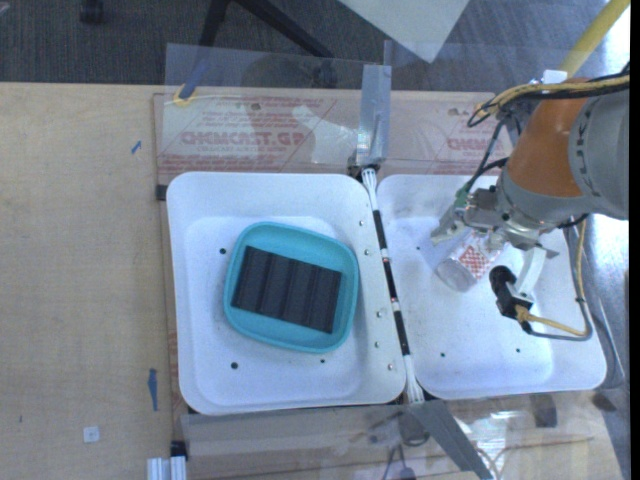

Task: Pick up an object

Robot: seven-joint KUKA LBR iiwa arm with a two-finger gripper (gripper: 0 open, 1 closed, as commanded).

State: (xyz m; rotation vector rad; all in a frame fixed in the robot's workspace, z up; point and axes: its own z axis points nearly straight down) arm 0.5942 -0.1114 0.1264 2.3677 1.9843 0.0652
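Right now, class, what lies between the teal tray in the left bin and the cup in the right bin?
In the camera view, between the teal tray and the cup lie bare white bin floor and the two bins' adjoining rims.

Bright, even overhead light, soft shadows, white bins (200, 368) slightly overexposed, mild blur.

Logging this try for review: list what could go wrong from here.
1. The small clear cup lies tipped under the gripper in the right bin; being round, it may roll or slip away.
2. The yellow cable hangs close to the bin floor and could snag.
3. The teal tray in the left bin lies far from the arm.
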